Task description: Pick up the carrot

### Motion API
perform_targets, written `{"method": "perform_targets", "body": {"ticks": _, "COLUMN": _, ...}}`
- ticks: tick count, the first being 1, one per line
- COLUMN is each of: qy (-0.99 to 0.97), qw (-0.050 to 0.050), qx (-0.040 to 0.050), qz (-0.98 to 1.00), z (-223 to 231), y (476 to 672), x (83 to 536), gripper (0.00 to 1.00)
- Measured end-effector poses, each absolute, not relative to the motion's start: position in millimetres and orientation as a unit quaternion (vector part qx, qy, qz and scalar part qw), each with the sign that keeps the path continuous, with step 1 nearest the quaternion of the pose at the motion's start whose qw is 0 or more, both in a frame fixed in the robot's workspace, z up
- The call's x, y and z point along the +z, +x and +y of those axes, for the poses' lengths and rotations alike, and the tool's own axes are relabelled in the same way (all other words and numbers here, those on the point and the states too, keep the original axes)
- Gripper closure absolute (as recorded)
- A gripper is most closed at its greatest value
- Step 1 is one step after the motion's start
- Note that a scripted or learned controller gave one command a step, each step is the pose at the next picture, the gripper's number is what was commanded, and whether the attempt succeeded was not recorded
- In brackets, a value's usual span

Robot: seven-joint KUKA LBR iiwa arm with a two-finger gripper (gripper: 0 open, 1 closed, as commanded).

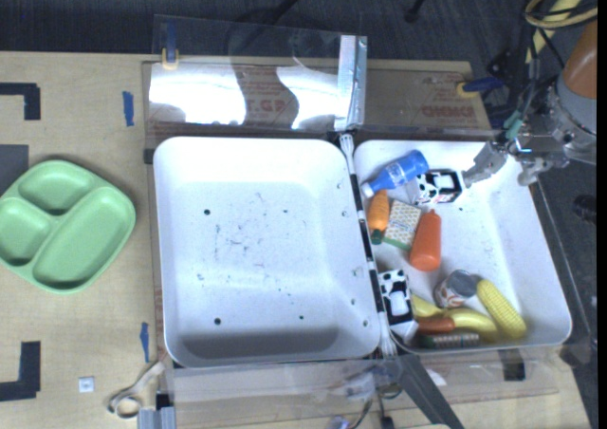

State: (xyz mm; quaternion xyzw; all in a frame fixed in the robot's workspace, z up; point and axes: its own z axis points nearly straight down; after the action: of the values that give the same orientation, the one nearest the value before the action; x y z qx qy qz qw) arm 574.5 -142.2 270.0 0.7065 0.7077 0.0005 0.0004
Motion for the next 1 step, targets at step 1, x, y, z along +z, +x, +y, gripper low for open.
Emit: {"method": "perform_targets", "body": {"ticks": 1, "qy": 0.695, "qw": -0.001, "qx": 0.0003, "qz": 0.719, "z": -128.6, "y": 545.3, "x": 145.3, "gripper": 0.0}}
